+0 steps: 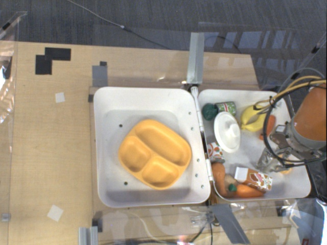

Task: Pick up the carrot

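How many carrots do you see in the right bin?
2, it seems. One carrot lies near the right bin's front left corner, beside the divider. Another carrot lies along the front wall, partly under a small carton. More may be hidden under the arm.

This looks like a robotics lab or test cell, not a home or kitchen. A plain wooden bench (pixel 56 152) carries two shallow white bins (pixel 102 137), fixed side by side with metal brackets (pixel 195 60) and clear panels at the edges. Black squares (pixel 51 59) and small paper tags (pixel 60 97) are stuck on the wood left of the bins, probably calibration marks, though they are too small to be sure. A grey industrial arm (pixel 309 119) with looped cables (pixel 286 88) reaches over the right bin, and the toy food (pixel 227 131) scattered just left of its jaws suits a grasping trial. Dark carpet (pixel 153 9) lies beyond the bench
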`<state>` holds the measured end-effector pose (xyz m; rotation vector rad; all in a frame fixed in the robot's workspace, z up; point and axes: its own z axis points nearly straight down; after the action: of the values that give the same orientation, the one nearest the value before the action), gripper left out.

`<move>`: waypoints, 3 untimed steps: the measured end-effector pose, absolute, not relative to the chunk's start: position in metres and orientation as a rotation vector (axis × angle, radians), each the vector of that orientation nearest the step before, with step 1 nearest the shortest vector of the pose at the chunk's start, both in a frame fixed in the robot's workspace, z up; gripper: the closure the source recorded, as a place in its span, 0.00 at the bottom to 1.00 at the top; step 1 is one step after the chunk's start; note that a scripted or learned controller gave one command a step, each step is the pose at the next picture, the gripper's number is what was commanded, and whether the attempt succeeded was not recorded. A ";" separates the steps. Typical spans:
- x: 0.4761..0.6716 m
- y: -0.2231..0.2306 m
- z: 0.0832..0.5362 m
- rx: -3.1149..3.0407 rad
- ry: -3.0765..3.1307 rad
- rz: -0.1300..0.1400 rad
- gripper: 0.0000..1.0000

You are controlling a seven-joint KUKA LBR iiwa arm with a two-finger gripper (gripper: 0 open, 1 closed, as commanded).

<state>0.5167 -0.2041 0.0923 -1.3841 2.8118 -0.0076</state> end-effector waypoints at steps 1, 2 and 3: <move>0.515 -0.205 0.103 -1.290 2.854 -0.005 1.00; 0.526 -0.203 0.092 -1.583 2.705 -0.006 1.00; 0.489 -0.205 0.103 -1.592 2.699 -0.007 1.00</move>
<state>0.4894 -0.2052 0.1030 -1.5919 2.6993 -0.0074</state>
